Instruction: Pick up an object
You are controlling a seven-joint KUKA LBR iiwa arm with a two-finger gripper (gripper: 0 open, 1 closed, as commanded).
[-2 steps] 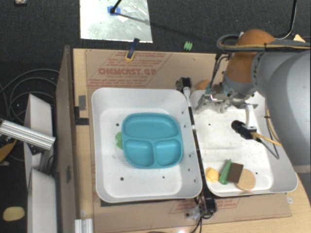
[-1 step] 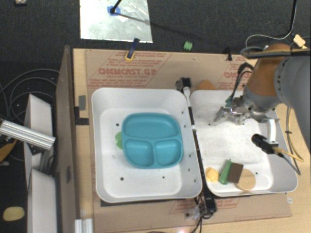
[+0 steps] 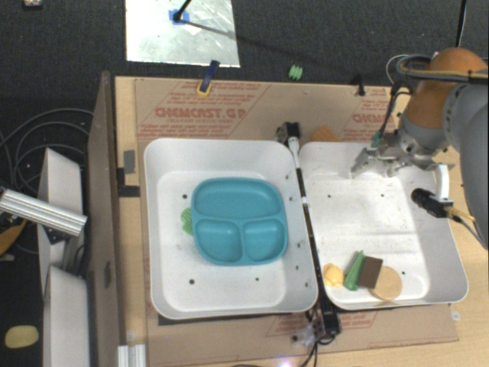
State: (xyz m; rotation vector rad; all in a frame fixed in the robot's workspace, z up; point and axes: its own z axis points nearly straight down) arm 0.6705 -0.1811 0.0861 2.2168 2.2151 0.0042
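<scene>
Right bin, 6 o'clock: small light rigid brown block, grasp across sides; gripper state indiscernible.

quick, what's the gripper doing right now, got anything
Gripper: cannot be told whether open or closed; it sits over the far end of the right white bin, with nothing visibly held.

A green object lies mostly hidden under the blue tray's left edge; its kind is unclear.
</scene>
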